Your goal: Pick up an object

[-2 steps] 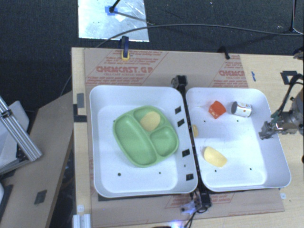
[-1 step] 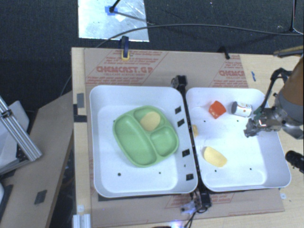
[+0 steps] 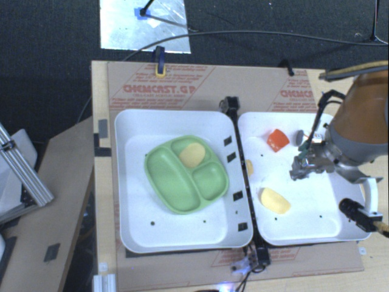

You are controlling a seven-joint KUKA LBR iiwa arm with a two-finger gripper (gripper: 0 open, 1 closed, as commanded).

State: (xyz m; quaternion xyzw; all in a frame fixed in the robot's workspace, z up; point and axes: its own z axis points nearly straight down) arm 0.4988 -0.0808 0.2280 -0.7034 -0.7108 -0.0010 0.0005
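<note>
In the right bin (image 3: pixel 316 233) an orange-red block (image 3: pixel 278 139) lies near the far left corner. A yellow rounded piece (image 3: pixel 275 200) rests closer to the front. My gripper (image 3: pixel 300 168) hangs over the middle of this bin, right of both pieces and touching neither. It is a little nearer to me than the orange-red block and beyond the yellow piece. Nothing shows between its tips.
The left bin (image 3: pixel 140 227) holds a green divided plate (image 3: pixel 176 187) with a pale yellow piece (image 3: pixel 192 155) in its far compartment. A small yellowish bit (image 3: pixel 249 166) lies against the right bin's left wall. Black clips line the divide between the bins.
</note>
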